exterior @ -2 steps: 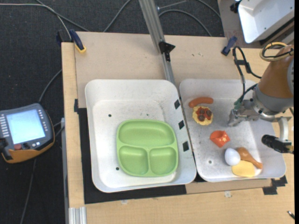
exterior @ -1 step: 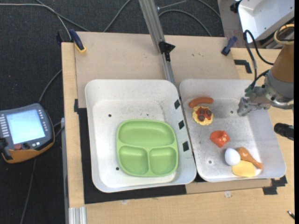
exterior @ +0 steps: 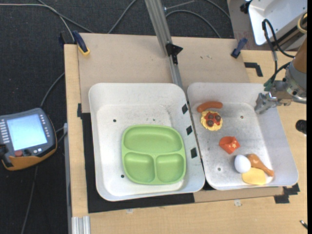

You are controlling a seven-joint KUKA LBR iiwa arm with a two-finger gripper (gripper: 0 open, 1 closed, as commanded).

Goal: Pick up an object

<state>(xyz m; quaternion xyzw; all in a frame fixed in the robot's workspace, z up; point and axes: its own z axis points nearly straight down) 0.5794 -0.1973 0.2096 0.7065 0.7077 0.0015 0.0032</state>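
Note:
The right bin (exterior: 273, 130) holds a sausage (exterior: 209, 106), a small round tart with dark berries (exterior: 211, 120), a red piece (exterior: 229, 144), a white egg (exterior: 242, 163), a drumstick (exterior: 259, 164) and a yellow piece (exterior: 255, 178). My gripper (exterior: 263, 101) hangs over the bin's upper right corner, well to the right of the sausage and the tart. It hovers apart from every object, and nothing shows between it and the bin floor.
The left bin (exterior: 105, 130) carries a green divided plate (exterior: 154, 154). A metal pole (exterior: 161, 30) slants down to the gap between the bins. A teach pendant (exterior: 27, 138) lies off the bench at the left. Blue clamps (exterior: 81, 43) grip the board's corners.

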